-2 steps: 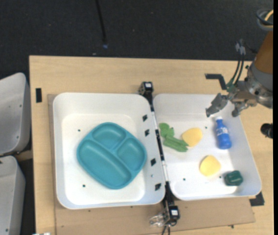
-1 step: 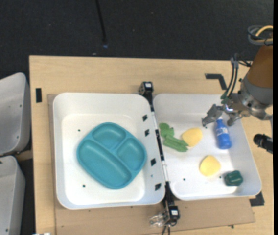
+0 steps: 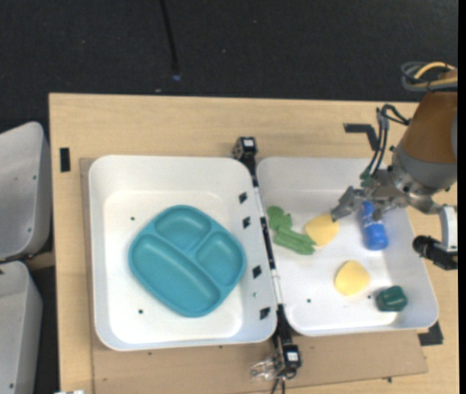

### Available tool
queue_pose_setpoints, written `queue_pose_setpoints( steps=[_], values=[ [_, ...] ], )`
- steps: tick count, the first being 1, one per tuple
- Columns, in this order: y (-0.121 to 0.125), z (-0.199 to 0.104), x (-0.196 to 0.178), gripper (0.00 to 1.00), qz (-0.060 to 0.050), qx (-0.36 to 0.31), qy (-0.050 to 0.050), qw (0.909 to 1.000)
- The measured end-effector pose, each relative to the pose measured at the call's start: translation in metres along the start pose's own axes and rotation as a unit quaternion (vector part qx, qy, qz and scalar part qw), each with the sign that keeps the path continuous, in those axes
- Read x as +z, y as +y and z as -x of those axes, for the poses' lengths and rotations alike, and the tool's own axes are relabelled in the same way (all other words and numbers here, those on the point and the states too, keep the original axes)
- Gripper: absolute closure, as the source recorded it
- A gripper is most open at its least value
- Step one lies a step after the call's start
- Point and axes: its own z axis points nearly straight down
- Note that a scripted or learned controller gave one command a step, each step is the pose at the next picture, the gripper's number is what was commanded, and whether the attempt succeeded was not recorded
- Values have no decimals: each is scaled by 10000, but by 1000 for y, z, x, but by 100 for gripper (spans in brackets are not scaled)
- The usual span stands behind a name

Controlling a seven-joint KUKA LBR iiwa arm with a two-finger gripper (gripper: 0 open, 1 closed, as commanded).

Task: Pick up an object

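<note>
Up close, the pincer (image 3: 363,206) is hanging over the blue thing (image 3: 374,231) in the right bin (image 3: 299,312), hiding its top; I cannot tell its grip.

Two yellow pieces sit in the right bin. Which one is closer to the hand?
The upper yellow piece, beside the green object, lies closer to the hand. The other yellow piece sits lower in the bin, near the dark green object.

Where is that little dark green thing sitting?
The dark green thing lies in the right bin's near right corner, just right of a yellow lump.
</note>
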Motion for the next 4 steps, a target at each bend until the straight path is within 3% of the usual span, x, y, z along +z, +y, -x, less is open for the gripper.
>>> queue_pose_setpoints(
  steps=[1,2,4],
  values=[
    [7,-6,55,0,1,-29,3,10000],
    [9,-5,41,100,40,-20,-3,10000],
    [15,-9,-50,100,41,-31,0,10000]
  ],
)
